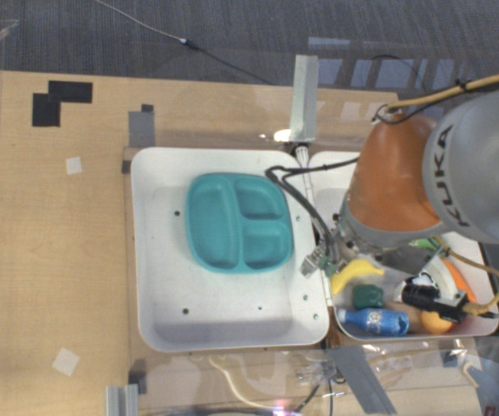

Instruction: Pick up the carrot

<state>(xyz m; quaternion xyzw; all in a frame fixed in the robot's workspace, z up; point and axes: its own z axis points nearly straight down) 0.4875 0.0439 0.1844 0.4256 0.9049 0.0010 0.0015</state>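
**Inspector:** Where is the carrot (457,277)?

**Assistant:** In the right bin (405,330), a thin orange strip by its far right side, beside a banana (356,276), a green item (370,296) and a blue bottle (378,321).

**Inspector:** The pincer?

**Assistant:** The arm (405,180) hangs over that bin, presumably positioning for a pick; I cannot tell its state.

**Inspector:** The left bin (158,319)?

**Assistant:** It holds a teal divided plate (236,222)

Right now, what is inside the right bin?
In the right bin I see a banana, a green toy, a blue bottle and an orange carrot. The arm covers the bin's far part, so anything under it stays hidden.
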